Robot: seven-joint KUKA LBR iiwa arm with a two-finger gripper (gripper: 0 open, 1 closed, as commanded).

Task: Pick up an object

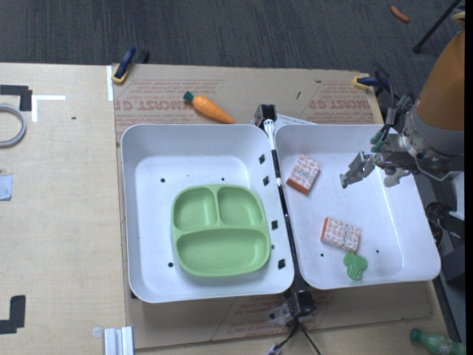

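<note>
1. Nearest the camera, at the bottom right corner, lies a green bottle (436, 339) on the dark floor beside the worktop (52, 235).
2. Reaching in from the right, the arm's hand (358, 170) hangs above the upper part of the right bin (399, 261); its fingers look a little apart and nothing sits between them.
3. Just left of the hand, a small orange-and-white box (303, 174) lies tilted in that bin.
4. Below the hand, a second patterned box (341, 234) lies flat, with a small green toy (355, 265) close by it.
5. Further left, the left bin (140, 198) holds a green divided plate (220, 230).
6. Beyond the bins, a toy carrot (208, 107) rests on the cardboard (244, 91).
</note>
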